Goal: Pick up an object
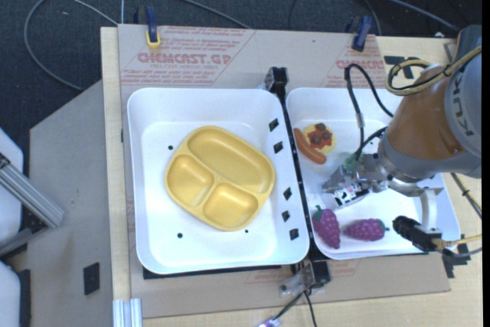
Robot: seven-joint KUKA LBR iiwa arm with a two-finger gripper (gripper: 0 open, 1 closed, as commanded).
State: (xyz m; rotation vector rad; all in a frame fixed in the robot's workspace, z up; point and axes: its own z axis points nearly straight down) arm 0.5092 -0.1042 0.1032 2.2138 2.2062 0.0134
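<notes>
Grapes, two purple bunches of them (pixel 328 228) (pixel 365 230), are lying side by side near the front of the right bin (pixel 440 203), with a toy hot dog (pixel 315 142) further back. The gripper (pixel 348 186) hangs over the middle of that bin, between the hot dog and the grapes; no idea how its grip stands. A yellow divided plate (pixel 220 176) sits in the left bin (pixel 145 165).
</notes>
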